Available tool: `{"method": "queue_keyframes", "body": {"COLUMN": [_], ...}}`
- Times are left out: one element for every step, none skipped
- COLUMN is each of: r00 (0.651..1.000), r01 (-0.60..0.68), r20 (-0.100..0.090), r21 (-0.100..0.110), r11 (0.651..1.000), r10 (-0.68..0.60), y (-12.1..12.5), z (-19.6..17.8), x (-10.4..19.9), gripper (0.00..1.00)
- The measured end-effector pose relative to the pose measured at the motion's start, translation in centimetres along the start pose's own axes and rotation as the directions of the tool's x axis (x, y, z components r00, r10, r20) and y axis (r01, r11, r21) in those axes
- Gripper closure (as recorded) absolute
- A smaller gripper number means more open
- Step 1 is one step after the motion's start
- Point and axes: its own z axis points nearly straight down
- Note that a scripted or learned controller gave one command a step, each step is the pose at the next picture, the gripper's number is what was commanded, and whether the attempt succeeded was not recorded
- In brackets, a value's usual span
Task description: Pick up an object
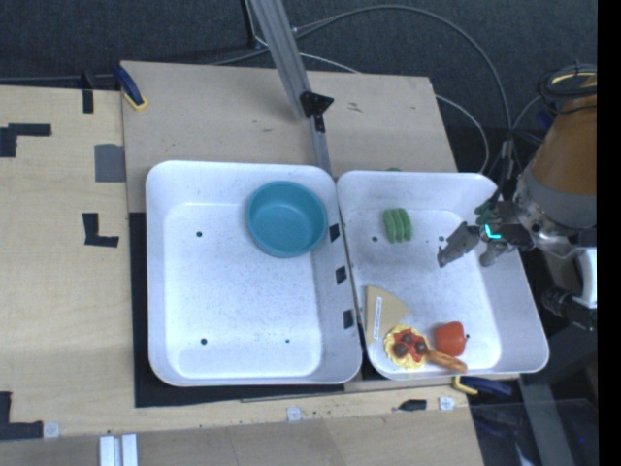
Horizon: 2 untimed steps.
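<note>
— Objects in the right bin [514, 304]: which way do they lie?
— The green ridged piece [397, 224] sits in the upper middle of that bin, long axis running up and down the frame. The pizza slice [392, 326] lies at the lower left, tip toward the upper left. A red tomato [449, 337] sits just right of it.
— And the tool?
— The tool [473, 246] hangs over the right side of the bin, right of the green piece, fingers spread apart, nothing between them.
— The left bin [175, 260]?
— A blue bowl [286, 218], upright, near its upper right corner.
</note>
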Motion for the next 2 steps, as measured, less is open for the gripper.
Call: {"method": "queue_keyframes", "body": {"r00": [1.0,1.0], "r01": [0.0,0.0], "r20": [0.0,0.0], "r21": [0.0,0.004], "r11": [1.0,1.0], "r10": [0.0,0.0], "y": [0.0,0.8], "z": [0.0,4.9], "x": [0.0,0.1], "gripper": [0.0,0.0]}}
